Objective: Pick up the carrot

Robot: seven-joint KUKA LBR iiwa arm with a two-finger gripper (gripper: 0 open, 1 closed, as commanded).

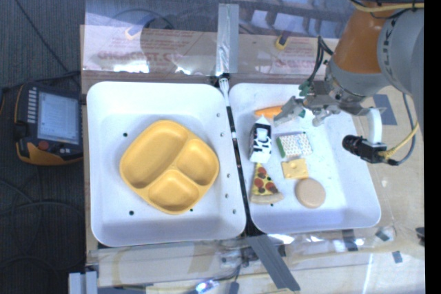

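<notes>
The carrot (pixel 267 111) is a small orange piece lying at the far left of the right bin (pixel 358 213), close to its back wall. Its right end runs under the gripper. My gripper (pixel 305 113) hangs over the back of that bin, just right of the carrot, pointing down. Its two grey fingers (pixel 286 110) stand apart, open, with nothing between them. The carrot lies beside the left finger, not between the two.
In the right bin also lie a black-and-white carton (pixel 260 141), a green-dotted packet (pixel 294 144), a cheese square (pixel 295 168), a pizza slice (pixel 264 186) and a round tan bun (pixel 311 193). The left bin (pixel 100 148) holds a yellow divided plate (pixel 170 165).
</notes>
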